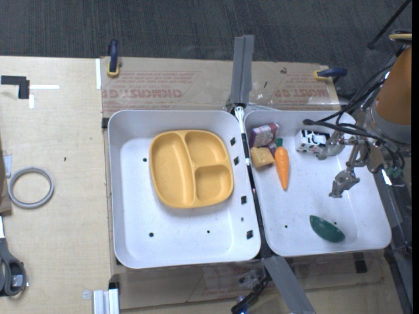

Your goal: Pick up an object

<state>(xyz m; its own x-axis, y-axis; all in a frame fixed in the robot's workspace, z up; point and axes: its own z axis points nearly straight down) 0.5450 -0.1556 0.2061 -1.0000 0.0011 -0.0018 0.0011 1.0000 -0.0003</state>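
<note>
In the right bin (pixel 366 237) lie an orange carrot (pixel 282 166), a purple packet (pixel 264 134), a tan block (pixel 262 157), a black-and-white toy (pixel 312 139) and a dark green object (pixel 327 228). My gripper (pixel 331 170) hangs over the right part of this bin, open, with nothing between its fingers. One finger (pixel 325 150) is close to the black-and-white toy, the other finger (pixel 339 187) points down toward the bin floor. The green object lies below the gripper, apart from it.
The left bin (pixel 131 241) holds a yellow divided plate (pixel 191 168). A grey divider bar (pixel 243 70) runs between the bins. A tape ring (pixel 29 187) and scissors (pixel 12 273) lie on the bench at left. Black cables (pixel 366 90) trail at right.
</note>
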